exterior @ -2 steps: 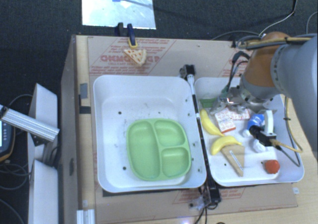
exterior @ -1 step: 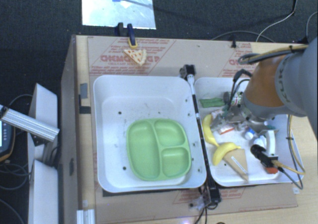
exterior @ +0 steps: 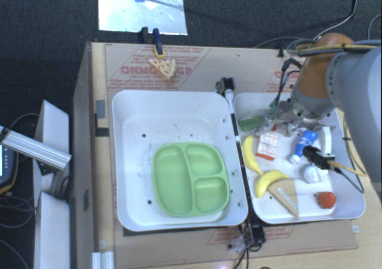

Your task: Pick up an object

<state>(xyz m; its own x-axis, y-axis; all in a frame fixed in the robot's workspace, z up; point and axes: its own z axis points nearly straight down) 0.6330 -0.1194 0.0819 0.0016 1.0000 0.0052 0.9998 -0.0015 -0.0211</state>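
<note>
My gripper [exterior: 283, 123] hangs low over the far part of the right bin [exterior: 352, 211], at the end of the grey arm with its orange band. Just left of it lies a green item [exterior: 250, 123]. A white and red packet [exterior: 268, 145] sits just in front of it, and a blue and white bottle [exterior: 304, 142] lies to its right. Nearer the front are two yellow bananas [exterior: 267, 181], a tan wedge [exterior: 286, 194], a white lump [exterior: 312, 173] and a red tomato [exterior: 326, 200]. Nothing visibly hangs from the gripper.
The left bin [exterior: 128, 142] holds a green divided plate [exterior: 191, 178]. A dividing rim [exterior: 237, 142] runs between the two bins. A white tube [exterior: 326, 139] lies near the right bin's right wall. A waffle-patterned wedge [exterior: 163, 67] lies on the bench behind the bins.
</note>
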